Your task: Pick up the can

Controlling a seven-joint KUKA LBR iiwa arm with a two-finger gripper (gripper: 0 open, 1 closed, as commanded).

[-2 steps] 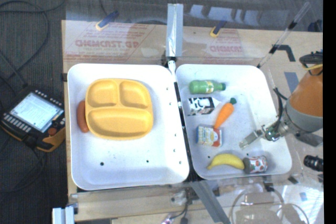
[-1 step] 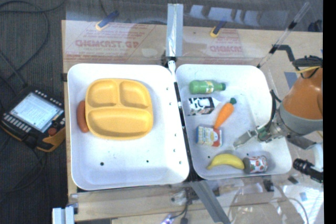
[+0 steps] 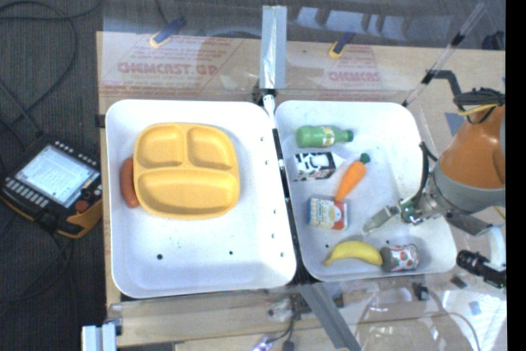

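Note:
The can (image 3: pixel 400 257) lies on its side in the near right corner of the right bin (image 3: pixel 427 144). It is red and white with a grey end and sits just right of a banana (image 3: pixel 355 252). My gripper (image 3: pixel 376 221) reaches in from the right, low over the bin floor. It hovers up and to the left of the can, apart from it, with nothing visibly held. The grey arm with its orange band (image 3: pixel 475 156) stands at the bin's right rim.
The right bin also holds a green bottle (image 3: pixel 323 136), a black-and-white carton (image 3: pixel 315 165), a carrot (image 3: pixel 351 177) and a small juice box (image 3: pixel 327 214). In the left bin (image 3: pixel 205 259) a yellow divided plate (image 3: pixel 187 170) rests beside a sausage (image 3: pixel 127 182). A pendant (image 3: pixel 51 185) lies far left.

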